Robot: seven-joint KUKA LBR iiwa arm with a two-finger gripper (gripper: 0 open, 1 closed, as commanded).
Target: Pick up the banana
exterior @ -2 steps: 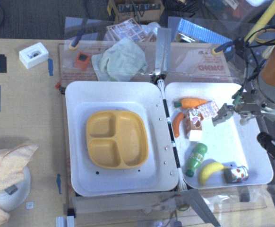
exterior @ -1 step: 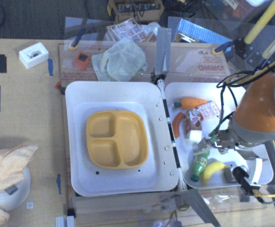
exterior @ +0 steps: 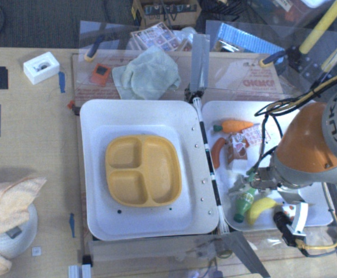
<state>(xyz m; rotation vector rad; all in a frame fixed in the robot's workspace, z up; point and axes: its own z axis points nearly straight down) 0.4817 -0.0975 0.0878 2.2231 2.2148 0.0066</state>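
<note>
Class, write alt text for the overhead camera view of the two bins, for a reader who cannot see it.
A grey and orange robot arm reaches into the right white bin, above a yellow banana beside a green bottle, a carrot and a snack packet. The left white bin holds a yellow divided tray.

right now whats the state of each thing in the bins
banana: lying loose in the right bin's near corner
green bottle: tipped over beside the banana
carrot: lying flat
yellow tray: upright, compartments bare
tool: above the bottle
</note>
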